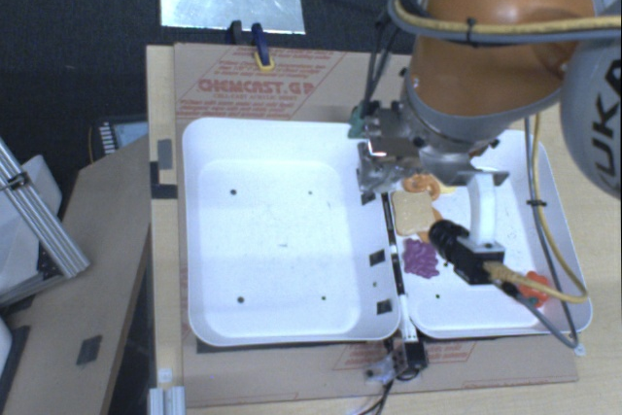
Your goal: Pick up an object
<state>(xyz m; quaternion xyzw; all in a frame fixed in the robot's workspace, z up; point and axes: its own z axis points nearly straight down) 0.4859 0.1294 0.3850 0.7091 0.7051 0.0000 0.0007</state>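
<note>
White right bin: toast, purple grapes beside arm.

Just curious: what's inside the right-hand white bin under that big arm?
In the right bin lie a tan toast-like piece and a purple cluster. The arm covers the bin's far part.

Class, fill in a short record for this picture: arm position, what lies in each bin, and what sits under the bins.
arm: over the right bin, entering from the right
hand: near the divider between the bins
right bin contents: toast, purple grapes, orange item
left bin: white, shallow
under bins: cardboard
</note>
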